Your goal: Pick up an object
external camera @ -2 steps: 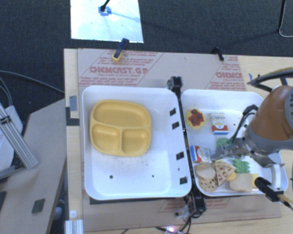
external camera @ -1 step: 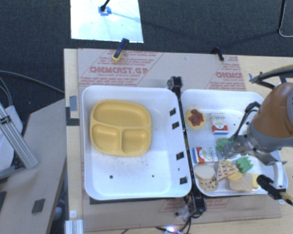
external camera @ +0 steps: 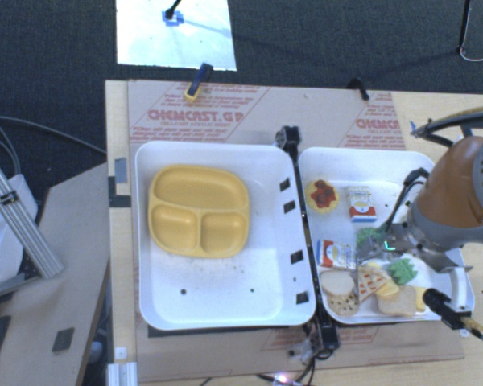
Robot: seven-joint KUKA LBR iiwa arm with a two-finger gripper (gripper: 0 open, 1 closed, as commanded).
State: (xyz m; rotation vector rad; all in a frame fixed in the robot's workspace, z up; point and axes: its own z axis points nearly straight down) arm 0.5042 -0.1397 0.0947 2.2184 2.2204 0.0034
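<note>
Two white bins side by side; left bin [external camera: 165,296] w/ yellow divided tray [external camera: 199,211] in upper half, nothing else of note there. Right bin [external camera: 338,161] packed w/ toy food: round red-topped piece [external camera: 323,195] near top left; small red/white carton [external camera: 361,203] just beside it; another red/white pack [external camera: 332,254] lower, by the divider; bread slice [external camera: 336,282], cookie [external camera: 344,302], toast-like pieces [external camera: 373,281] along bottom; green leafy bit [external camera: 402,271] just beside them.

Gripper [external camera: 384,244] low over mid-right bin, above a green item [external camera: 368,236]; wrist and arm body covering it, so can't tell how far apart jaws stand or whether anything's caught between them; nothing visibly held.

Likely risks, judged from layout: items crowded and touching, so closing here could nip two at once or pinch an edge and lose it on lift; flat pieces (bread, toast) hard to get under, prob. slip; descent too deep = scraping bin floor; side push could shove pack toward the divider, out of easy reach; target itself hidden under wrist, so exact aim unclear.
</note>
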